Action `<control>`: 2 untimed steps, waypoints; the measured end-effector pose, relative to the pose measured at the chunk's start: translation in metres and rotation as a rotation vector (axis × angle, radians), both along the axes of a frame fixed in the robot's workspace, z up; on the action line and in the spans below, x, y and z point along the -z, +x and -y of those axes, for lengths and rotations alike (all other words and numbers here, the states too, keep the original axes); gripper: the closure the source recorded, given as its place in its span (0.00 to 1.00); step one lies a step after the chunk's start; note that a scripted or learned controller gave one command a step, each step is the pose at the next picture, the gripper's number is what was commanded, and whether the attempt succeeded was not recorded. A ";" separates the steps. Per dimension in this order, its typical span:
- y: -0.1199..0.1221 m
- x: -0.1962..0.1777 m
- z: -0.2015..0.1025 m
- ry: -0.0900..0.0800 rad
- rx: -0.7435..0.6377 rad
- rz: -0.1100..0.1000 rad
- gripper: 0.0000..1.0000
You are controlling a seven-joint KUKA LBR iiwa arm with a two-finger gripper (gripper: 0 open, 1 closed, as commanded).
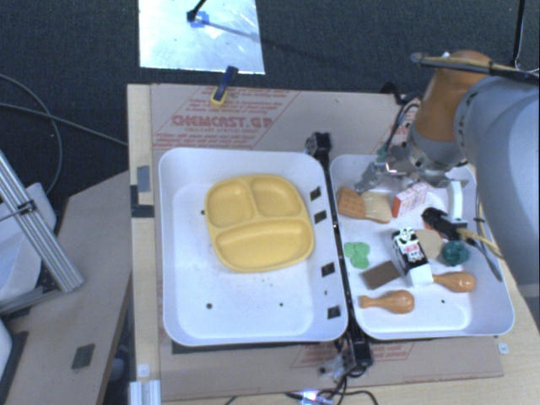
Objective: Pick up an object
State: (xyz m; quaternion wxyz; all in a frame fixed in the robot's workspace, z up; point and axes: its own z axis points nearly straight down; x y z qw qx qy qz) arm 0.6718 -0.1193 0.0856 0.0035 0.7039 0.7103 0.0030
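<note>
A: Right bin crowded: bread slice, carton, drumsticks. Left bin bears just a yellow tray.

B: Hence the arm over the right bin. Gripper?

A: Low at the far edge, just above the bread; nothing seen between its tips. Whether it's open, can't tell.

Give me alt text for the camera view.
A grey arm's gripper hovers at the back of the right bin, over scattered toy food. The left bin holds a yellow divided plate.
</note>
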 end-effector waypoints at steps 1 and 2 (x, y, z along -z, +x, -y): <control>0.000 -0.014 0.002 0.000 0.001 0.003 1.00; 0.000 -0.013 0.002 0.000 -0.001 0.002 0.00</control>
